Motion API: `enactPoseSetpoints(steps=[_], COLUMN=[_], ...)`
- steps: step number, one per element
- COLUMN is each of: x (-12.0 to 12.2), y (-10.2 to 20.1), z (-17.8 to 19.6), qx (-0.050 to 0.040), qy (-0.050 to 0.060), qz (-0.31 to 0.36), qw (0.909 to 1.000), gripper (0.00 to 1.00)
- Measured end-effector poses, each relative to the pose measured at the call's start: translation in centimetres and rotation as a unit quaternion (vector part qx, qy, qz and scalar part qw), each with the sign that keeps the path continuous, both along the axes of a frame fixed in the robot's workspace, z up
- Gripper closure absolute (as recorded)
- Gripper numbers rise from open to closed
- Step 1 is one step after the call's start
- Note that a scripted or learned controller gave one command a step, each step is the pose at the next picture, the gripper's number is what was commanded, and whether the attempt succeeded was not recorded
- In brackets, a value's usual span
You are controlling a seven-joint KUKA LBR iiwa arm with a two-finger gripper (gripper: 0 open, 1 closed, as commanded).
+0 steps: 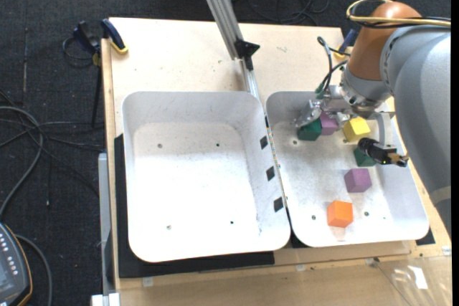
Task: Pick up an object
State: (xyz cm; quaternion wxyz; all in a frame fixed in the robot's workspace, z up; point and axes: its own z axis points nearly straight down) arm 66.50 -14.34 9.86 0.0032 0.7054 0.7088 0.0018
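Seemingly light and rigid, green block (310,130) upper right wants opposite flat faces; I cannot tell gripper (320,113) spread.

green block (310,131), pink, yellow, purple, orange blocks, right bin (401,222).

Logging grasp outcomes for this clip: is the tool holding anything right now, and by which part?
Cannot be told. The tool is down among the green block, pink block and yellow block in the right bin, its tip hidden by clutter.
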Motion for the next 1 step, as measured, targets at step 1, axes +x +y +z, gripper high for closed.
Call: enactPoseSetpoints(steps=[1], x=[-0.12], y=[0.02], z=[1.09], qx=[-0.0007], qy=[-0.001], qz=[0.0], qw=[1.0], gripper=[1.0])
